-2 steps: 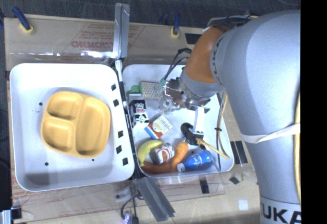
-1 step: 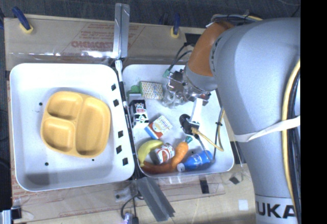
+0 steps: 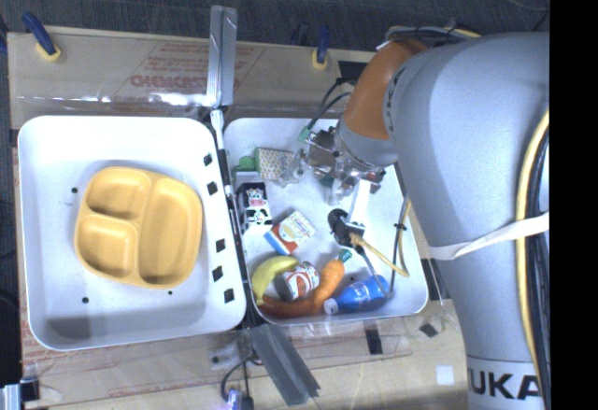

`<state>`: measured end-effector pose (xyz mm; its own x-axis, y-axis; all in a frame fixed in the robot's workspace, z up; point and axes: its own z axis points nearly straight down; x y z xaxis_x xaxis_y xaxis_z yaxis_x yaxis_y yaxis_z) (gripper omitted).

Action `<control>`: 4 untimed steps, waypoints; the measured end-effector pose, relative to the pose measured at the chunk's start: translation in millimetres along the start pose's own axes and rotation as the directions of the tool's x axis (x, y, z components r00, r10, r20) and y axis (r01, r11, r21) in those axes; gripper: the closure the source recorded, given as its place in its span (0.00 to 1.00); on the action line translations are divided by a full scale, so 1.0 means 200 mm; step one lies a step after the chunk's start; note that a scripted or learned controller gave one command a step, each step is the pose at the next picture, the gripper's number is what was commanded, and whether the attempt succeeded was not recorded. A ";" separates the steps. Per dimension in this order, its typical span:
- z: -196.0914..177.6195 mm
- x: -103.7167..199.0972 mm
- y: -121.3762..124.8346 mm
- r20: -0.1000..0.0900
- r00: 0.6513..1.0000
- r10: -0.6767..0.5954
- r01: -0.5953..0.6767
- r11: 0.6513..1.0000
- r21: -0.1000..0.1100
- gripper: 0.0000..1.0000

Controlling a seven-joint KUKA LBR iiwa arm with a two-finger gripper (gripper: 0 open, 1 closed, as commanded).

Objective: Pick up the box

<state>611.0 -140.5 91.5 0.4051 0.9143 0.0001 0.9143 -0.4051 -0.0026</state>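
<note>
Two shallow white bins sit side by side on my worktop, seen from the fixed overhead camera. Largest in my feed is the grey arm, reaching in from the right with its orange band above the wrist. My left bin carries a yellow divided tray. My right bin is crowded: the claw hangs over its upper part, and I cannot tell from this angle whether it is wide or narrow, nor can I see anything gripped in it. Along the near wall lie a banana, an orange carrot and a blue bottle, packed close together, with a red-and-white can between banana and carrot. The box, small and white with red and blue print, rests tilted near the middle of the right bin, below the claw and apart from it. A black-and-white carton lies against the left wall, just beside the box.
</note>
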 end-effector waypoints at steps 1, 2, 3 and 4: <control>0.00 0.06 -0.35 0.004 0.997 -0.082 0.082 0.997 -0.002 0.00; -0.05 0.07 -0.35 0.002 0.996 -0.090 0.090 0.996 0.002 1.00; -0.63 0.44 -0.62 0.001 0.940 -0.341 0.341 0.940 -0.001 1.00; -0.78 0.33 -0.38 0.001 0.895 -0.445 0.445 0.895 -0.001 1.00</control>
<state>567.5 -49.5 246.9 -0.0445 0.9990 0.0005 0.9990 0.0445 -0.0017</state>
